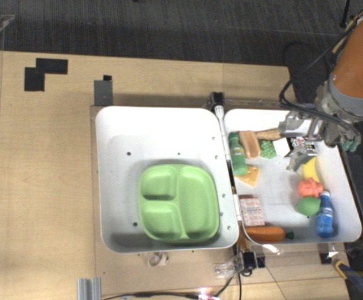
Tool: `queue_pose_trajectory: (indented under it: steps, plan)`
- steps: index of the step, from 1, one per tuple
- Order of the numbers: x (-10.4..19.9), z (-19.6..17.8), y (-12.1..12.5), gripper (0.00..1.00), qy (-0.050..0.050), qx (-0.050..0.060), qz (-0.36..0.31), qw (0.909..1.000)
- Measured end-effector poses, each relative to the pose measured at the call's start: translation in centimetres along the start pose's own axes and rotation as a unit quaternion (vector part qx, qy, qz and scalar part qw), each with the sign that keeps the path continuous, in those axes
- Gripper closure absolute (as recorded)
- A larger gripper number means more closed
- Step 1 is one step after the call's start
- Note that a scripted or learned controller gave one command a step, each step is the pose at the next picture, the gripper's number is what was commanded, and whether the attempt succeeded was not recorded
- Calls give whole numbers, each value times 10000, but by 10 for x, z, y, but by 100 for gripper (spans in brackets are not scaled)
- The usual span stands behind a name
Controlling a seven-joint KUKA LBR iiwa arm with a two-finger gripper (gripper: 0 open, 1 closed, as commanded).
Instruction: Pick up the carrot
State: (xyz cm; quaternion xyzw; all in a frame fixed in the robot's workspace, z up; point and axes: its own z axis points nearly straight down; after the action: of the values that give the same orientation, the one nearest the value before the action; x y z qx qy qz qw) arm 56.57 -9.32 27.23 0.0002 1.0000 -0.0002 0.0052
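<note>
The carrot (268, 233) is lying along the right bin's (350, 195) front edge, near its left corner. The gripper (299, 158) is hovering well apart, toward the back; whether its fingers are parted, I cannot tell.

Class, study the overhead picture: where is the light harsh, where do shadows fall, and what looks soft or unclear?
Camera view: the white bins look bright and washed out; a soft shadow sits under the green tray; the claw is dark and slightly blurred; the carrot reads clearly against the near wall.
</note>
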Motion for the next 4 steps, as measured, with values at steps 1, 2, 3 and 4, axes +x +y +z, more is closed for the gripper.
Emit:
queue_pose_trajectory:
  steps: [1,2,3,4]
  plan:
    - [1,89,67,0,29,-25,-293,9996]
    - [37,80,-10,0,3,13,-30,10000]
    - [19,95,-115,0,-8,26,485,9988]
    - [77,85,-48,0,5,-3,1112,9938]
